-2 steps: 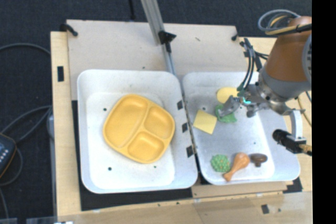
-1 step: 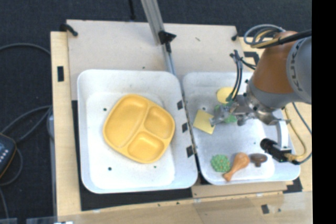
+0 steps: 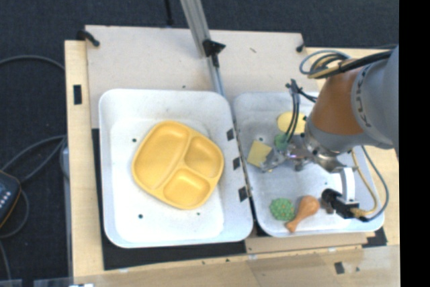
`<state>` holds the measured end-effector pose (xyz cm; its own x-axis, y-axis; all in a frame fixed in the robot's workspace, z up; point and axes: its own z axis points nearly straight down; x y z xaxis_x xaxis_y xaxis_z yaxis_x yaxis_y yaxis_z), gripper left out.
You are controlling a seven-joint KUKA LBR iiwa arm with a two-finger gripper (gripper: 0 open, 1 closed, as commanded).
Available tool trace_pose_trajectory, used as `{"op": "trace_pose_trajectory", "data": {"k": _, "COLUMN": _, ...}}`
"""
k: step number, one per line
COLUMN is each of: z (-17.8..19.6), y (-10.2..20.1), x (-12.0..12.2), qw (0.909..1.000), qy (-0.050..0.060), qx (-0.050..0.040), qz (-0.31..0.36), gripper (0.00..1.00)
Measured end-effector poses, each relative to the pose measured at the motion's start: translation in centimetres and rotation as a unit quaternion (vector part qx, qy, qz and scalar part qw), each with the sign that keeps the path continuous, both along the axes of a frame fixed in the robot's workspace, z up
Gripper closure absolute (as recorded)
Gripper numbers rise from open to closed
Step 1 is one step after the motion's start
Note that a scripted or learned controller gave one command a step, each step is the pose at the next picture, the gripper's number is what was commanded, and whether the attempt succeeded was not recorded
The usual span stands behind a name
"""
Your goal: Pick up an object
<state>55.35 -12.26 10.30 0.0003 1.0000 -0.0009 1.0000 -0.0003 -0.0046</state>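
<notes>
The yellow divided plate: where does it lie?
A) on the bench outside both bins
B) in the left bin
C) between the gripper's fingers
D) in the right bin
B: the yellow divided plate lies flat on the floor of the left bin, alone, while the arm works over the right bin.

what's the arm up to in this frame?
The KUKA arm reaches into the right bin from the right, with its gripper low beside a pale yellow block. A yellow ball, a green broccoli-like toy and a toy drumstick lie loose in the same bin. The left bin holds a yellow divided plate. No grasp is visible.
</notes>
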Motion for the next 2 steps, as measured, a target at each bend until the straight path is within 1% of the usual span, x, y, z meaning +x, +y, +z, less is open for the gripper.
{"op": "trace_pose_trajectory", "data": {"k": 1, "z": 1.4, "y": 0.0, "x": 0.2, "qw": 1.0, "qy": -0.004, "qx": 0.0006, "qz": -0.002, "gripper": 1.0}}
{"op": "trace_pose_trajectory", "data": {"k": 2, "z": 7.1, "y": 0.7, "x": -0.1, "qw": 1.0, "qy": -0.006, "qx": -0.0001, "qz": 0.002, "gripper": 1.0}}
